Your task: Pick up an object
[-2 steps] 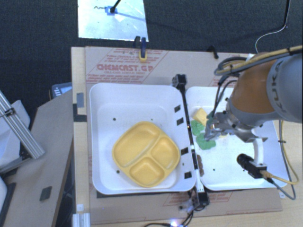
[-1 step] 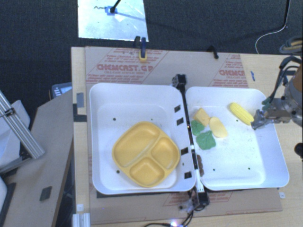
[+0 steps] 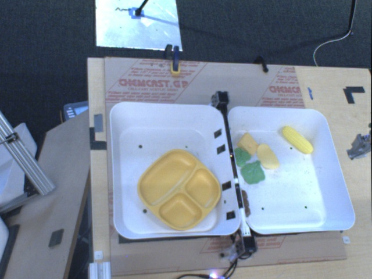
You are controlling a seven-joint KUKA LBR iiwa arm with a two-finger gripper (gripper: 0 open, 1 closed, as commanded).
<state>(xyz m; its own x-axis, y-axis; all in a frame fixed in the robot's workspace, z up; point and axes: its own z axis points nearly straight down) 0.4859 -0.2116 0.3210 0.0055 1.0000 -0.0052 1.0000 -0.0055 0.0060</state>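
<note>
The right bin (image 3: 302, 214) holds several small toy foods. A yellow corn cob (image 3: 297, 139) lies near its far right corner. A yellow wedge (image 3: 248, 143) and a pale yellow oval piece (image 3: 268, 156) sit close to the bin's left wall, with a small green piece (image 3: 242, 155) and a larger green leafy piece (image 3: 253, 172) beside them. My gripper (image 3: 360, 146) shows as a grey shape at the right edge of the view, outside the right bin and apart from every object.
The left bin (image 3: 133, 127) holds a yellow divided plate (image 3: 179, 189) with three compartments. A black clipped divider (image 3: 229, 167) runs between the two bins. A yellow-and-blue clamp (image 3: 174, 60) sits on the board behind the bins.
</note>
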